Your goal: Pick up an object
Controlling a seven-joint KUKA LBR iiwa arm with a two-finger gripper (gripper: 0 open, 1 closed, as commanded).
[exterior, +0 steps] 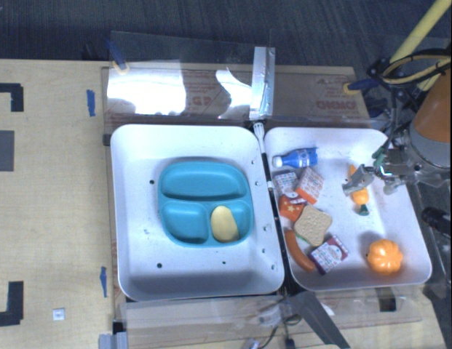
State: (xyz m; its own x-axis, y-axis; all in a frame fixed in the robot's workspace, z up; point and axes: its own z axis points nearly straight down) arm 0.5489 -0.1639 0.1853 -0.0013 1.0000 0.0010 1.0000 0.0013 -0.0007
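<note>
The left bin (131,202) keeps a blue tray (204,198) cradling a yellow potato (224,224), while the right bin (411,231) heaps loose pickings, so the gripper (367,182) hangs there, fingers parted, over a small carrot (361,197).

1. A light wooden bench (51,217) is seen from above, with black marks and blue tape strips on its left part.
2. Two shallow white bins are set on it side by side, touching: the left bin (131,217) and the right bin (411,231).
3. A clear panel (182,86) is stood behind the left bin.
</note>
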